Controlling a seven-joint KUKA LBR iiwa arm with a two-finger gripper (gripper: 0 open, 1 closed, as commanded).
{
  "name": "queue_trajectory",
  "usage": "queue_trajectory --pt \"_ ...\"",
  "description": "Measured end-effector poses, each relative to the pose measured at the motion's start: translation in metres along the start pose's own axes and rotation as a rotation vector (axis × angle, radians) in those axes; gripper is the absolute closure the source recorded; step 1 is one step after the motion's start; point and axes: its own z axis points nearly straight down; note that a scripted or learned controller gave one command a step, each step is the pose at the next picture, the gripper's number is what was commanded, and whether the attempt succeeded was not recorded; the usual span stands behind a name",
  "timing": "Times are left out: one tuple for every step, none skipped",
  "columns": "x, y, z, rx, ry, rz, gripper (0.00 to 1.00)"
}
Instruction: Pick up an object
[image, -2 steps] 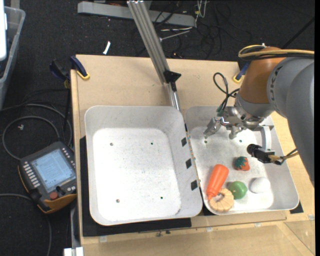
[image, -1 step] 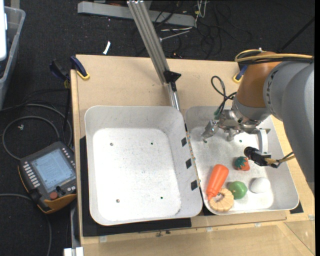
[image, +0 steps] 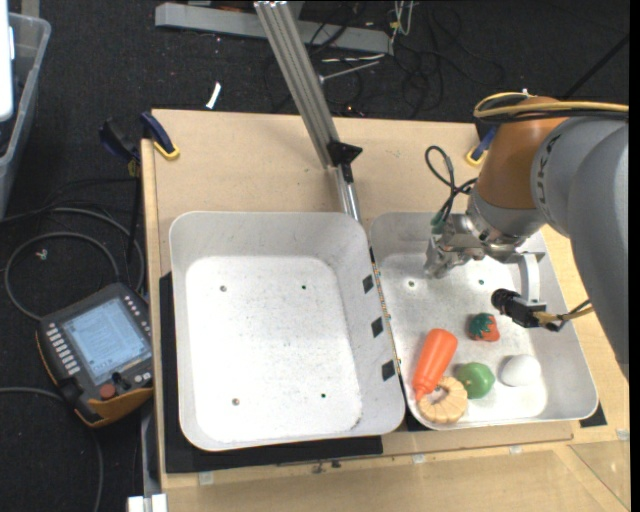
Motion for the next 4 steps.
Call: queue_trajectory --pt "0.005 0.004 -0.044 -0.004 0.0 -0.003 1.0" --pt "0.006 0.014 -0.092 -0.005 0.0 -0.004 1.0" --pt "0.006 0.015 -0.109 -0.002 0.0 -0.003 1.0" --pt "0.059 -0.002 -0.102 0.003 0.002 -0.008 1.0"
